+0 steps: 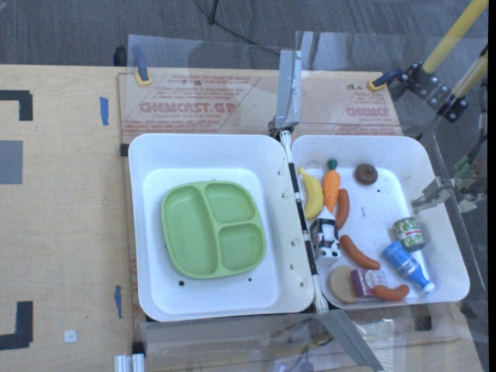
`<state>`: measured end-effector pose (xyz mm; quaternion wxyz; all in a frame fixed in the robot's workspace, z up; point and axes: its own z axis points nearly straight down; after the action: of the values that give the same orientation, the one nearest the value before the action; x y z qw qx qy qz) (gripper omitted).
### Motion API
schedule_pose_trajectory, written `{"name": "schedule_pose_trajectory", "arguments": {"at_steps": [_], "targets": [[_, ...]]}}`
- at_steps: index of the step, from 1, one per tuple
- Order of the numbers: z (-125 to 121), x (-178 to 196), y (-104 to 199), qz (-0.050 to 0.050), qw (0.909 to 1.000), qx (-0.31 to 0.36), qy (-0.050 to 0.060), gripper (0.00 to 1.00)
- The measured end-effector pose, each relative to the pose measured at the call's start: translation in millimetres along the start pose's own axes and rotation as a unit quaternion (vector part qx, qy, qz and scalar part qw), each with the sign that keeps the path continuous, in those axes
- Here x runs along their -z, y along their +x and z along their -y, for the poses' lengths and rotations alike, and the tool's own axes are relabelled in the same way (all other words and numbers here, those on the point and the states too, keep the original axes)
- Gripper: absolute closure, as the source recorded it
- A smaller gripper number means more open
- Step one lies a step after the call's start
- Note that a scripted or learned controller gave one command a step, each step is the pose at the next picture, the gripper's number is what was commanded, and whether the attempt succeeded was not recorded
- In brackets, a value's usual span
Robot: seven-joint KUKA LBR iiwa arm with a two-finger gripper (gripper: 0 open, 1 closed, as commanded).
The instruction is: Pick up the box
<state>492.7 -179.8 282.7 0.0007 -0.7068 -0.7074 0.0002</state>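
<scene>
Down in the right bin (372,141), the box (361,283) lies near the front rim: a small dark-red block resting on a tan round disc (339,284), with a red sausage (390,291) touching its right end. Just above it a second sausage (360,252) lies at a slant, and to the left of that stands a small black-and-white patterned carton (327,240) close to the wall between the bins. Further back along that wall lie a banana (312,194), a carrot (332,188) with a green top, and a third orange-red sausage (342,208), the three side by side. A brown round object (366,174) sits alone towards the back. On the right side of the bin a green can (408,232) lies just above a blue bottle (408,266) with a white cap. A grey metal piece that appears to be the gripper (435,198) sits at the right rim of this bin, well apart from the box; whether it is open or closed cannot be told from this view, and nothing is seen held in it. The left bin (139,208) holds a green divided plate (213,228) lying flat at its middle.
</scene>
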Motion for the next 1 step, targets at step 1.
{"name": "schedule_pose_trajectory", "arguments": {"at_steps": [1], "targets": [[13.3,-137.1,6.1,0.000,0.9953,0.097,-0.001,0.00]]}}
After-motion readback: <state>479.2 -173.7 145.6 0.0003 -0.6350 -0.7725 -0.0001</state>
